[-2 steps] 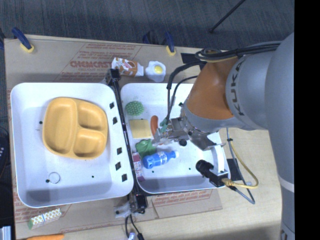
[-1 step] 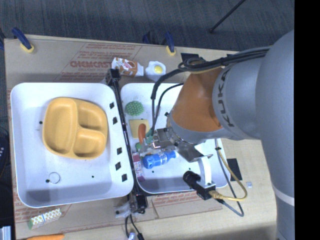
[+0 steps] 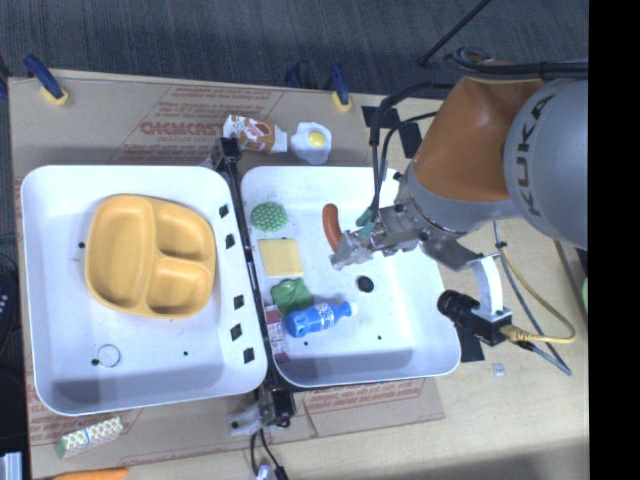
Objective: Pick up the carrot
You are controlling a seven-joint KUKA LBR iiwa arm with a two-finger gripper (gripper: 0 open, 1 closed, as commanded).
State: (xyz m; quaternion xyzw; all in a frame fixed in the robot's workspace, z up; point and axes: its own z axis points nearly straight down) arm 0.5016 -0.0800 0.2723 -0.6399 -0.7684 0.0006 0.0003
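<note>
The carrot is a short orange-red stick lying in the right bin, near its back middle. My gripper hangs just to the right of the carrot's near end, low over the bin floor. Whether it touches the carrot I cannot tell, and nothing is visibly held. The grey and orange arm covers the bin's right side.
The right bin also holds a green ridged disc, a yellow slice, a green lump and a blue bottle. A yellow divided plate lies in the left bin. A small carton and a yellow-white piece sit behind the bins.
</note>
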